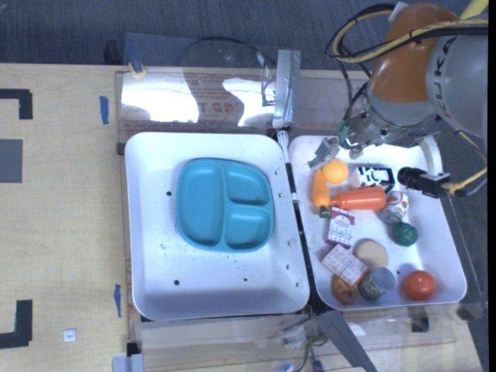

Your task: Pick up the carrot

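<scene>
Looming at upper right, the grey-and-orange arm (pixel 422 60) hangs its gripper (pixel 353 142) above the right bin (pixel 453 273); its grip state I cannot tell. Carrot (pixel 359 199) lies just below, unheld. Approach step; next, descend and align.

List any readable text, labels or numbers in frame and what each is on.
None fully readable.
"KU", partial lettering on the grey arm housing, cut off at the frame edge.
Small cartons: red and white print, too blurred.
White pack with black marks: illegible.
</scene>
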You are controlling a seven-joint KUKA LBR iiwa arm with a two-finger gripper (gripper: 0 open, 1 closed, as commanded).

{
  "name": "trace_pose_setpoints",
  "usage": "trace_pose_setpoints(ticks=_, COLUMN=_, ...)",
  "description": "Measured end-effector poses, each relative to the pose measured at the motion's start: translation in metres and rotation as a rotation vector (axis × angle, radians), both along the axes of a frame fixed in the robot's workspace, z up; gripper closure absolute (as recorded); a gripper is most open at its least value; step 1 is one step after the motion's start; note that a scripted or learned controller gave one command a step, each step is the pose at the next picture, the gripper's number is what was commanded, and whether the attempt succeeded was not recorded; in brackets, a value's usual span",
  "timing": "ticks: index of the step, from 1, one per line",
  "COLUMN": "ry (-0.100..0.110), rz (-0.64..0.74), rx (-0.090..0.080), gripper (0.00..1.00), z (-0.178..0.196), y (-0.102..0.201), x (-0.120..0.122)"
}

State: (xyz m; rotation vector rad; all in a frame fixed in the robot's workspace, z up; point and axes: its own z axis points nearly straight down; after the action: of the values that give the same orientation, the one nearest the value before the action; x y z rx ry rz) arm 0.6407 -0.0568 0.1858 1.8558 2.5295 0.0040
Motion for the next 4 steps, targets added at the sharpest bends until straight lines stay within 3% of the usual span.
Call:
trace_pose_setpoints(ticks=1, ry=0.005, rz=0.217, rx=0.000, gripper=0.00, z=0.000, y=-0.016, x=-0.013)
trace_pose_setpoints(ticks=2, ry=-0.001, rz=0.307, rx=-0.002, gripper=0.00, z=0.000, y=-0.011, x=0.027)
trace_pose_setpoints(ticks=3, ry=-0.005, rz=0.265, rx=-0.003, gripper=0.00, z=0.034, y=0.000, x=0.028)
trace_pose_setpoints(ticks=4, ry=0.007, rz=0.223, rx=0.000, gripper=0.00, z=-0.002, y=-0.016, x=-0.004)
